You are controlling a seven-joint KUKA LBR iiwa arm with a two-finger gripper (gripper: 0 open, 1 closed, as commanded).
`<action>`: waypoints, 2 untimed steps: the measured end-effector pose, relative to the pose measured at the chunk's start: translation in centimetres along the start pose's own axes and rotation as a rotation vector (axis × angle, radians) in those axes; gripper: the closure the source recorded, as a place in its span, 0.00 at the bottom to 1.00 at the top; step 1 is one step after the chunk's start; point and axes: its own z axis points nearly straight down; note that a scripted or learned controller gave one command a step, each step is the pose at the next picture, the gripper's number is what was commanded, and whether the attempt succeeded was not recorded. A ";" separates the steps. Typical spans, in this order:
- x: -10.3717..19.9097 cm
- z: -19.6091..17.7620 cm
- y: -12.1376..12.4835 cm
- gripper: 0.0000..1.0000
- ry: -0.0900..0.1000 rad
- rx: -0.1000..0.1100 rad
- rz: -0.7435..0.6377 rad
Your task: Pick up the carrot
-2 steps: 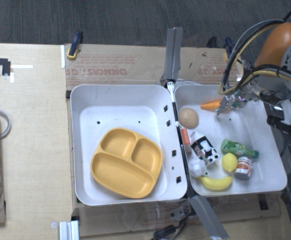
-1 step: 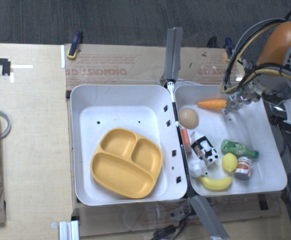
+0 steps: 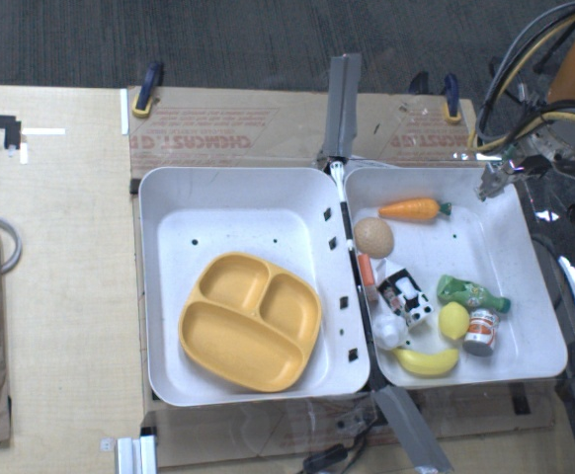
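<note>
The orange carrot (image 3: 409, 208), green stub pointing right, lies flat near the back of the right bin (image 3: 525, 265). My gripper (image 3: 494, 179) hangs over the back right corner of that bin, to the right of the carrot and a little behind it, well apart from it. Cables and the arm's wrist crowd around the gripper.
The right bin also holds a tan ball (image 3: 373, 236), a red stick (image 3: 367, 269), a black and white toy (image 3: 404, 296), a green packet (image 3: 470, 291), a lemon (image 3: 452, 320), a small can (image 3: 480, 332) and a banana (image 3: 428, 361). A yellow divided plate (image 3: 252, 320) sits in the left bin.
</note>
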 end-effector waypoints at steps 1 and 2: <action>0.0 0.1 0.0 0.00 0.001 0.001 0.000; 2.3 3.4 0.4 0.00 0.002 0.001 -0.107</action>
